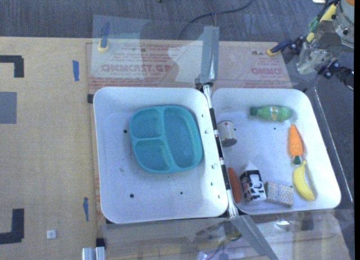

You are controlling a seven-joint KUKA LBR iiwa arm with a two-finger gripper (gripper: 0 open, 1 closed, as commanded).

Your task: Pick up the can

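Pincer (313,56) is hanging at the upper right of my view, outside both bins and past the far corner of the right bin (320,118); I cannot tell how it is set, since it is blurring into the cables and clamps around it. I am seeing the arm's grey wrist (337,19) just above it.

I am counting two white bins sitting side by side on the worktop (45,140). One can (226,133) is lying on its side in the right bin, close against the left wall, well apart from the pincer. Also in that bin I am counting one green bottle (271,112) lying near the far wall, one carrot (295,142), one banana (304,181) just below the carrot, one small black-and-white carton (252,185), one speckled sponge-like block (279,193) touching the carton, and one reddish sausage-shaped thing (233,184) along the left wall.

The left bin (112,197) is holding one teal plate (166,138) with three compartments.

I am making out red lettering on the cardboard (140,65) behind the bins, but it is too faint to read.
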